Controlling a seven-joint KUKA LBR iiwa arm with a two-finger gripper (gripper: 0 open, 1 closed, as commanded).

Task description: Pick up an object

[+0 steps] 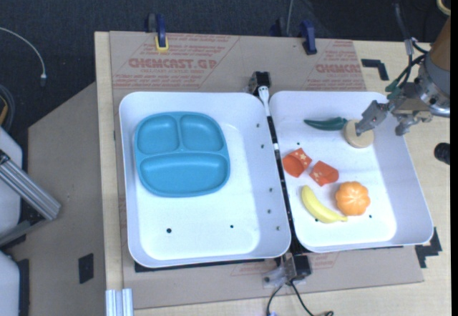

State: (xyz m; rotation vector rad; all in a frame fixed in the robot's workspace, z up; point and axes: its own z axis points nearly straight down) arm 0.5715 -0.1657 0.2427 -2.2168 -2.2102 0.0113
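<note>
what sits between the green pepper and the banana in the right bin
In the camera view, two red pieces lie between the green pepper and the banana.

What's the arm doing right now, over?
Gripper over right bin, upper edge, nothing seen held. Beige round piece beside it, green pepper close by. Path open.

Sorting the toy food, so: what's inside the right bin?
The right bin holds a green pepper, two red pieces, a banana, an orange and a beige round piece, partly covered by the gripper.
</note>
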